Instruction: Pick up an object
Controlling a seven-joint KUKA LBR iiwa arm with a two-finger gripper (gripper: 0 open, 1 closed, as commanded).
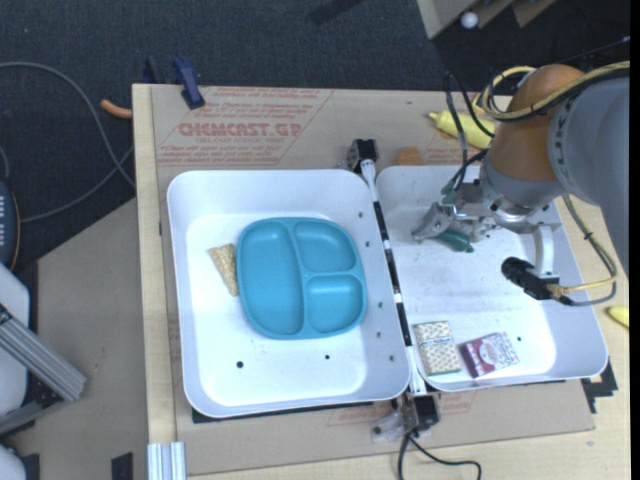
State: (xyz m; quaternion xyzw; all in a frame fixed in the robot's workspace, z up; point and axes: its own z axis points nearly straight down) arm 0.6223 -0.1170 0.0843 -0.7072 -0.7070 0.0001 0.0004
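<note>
1. The gripper (447, 228) hangs over the upper part of the right bin (575, 363), in the right half of the frame, its fingers splayed apart and reaching toward the bin's left wall.
2. A small teal piece sits by the fingertips; whether it is part of the tool or a loose item, I cannot tell, so nothing counts as held.
3. The clear candidates lie toward the lower edge of the frame: a patterned packet (436, 347) and, touching its right side, a dark red packet (487, 354) (both flat).
4. From the jaws they lie almost straight down the picture, slightly right.
5. The blue divided plate (300, 275) sits in the left bin (190, 208), farther off.
</note>
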